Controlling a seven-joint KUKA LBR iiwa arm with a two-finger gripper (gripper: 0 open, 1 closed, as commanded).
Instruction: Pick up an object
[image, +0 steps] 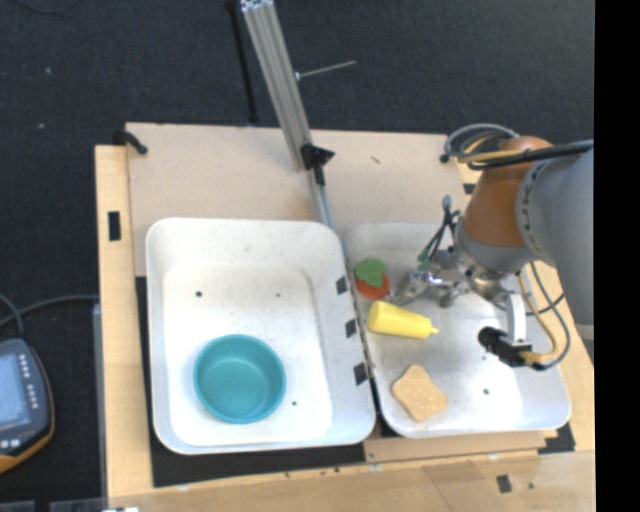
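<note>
From the camera above, the arm (520, 205) is reaching in over the right bin (540, 400) on the table (220, 170), and its pincer (432, 282) is hanging low near the bin's upper middle; the view is too small and cluttered there to tell how the pincer is set, and nothing is showing in its grip. Just below and slightly left of the pincer a yellow bottle (401, 321) is lying on its side, its tip pointing right. Just left of the pincer a small red and green toy (371, 277) is sitting near the bin's wall. Farther below, a tan sponge (419, 392) is lying flat. Well off to the left, a blue bowl (239, 377) is sitting in the left bin (200, 250). The bottle looks the likeliest pick: probably light, smooth plastic, apt to roll, so taking it across its thick middle seems safest
</note>
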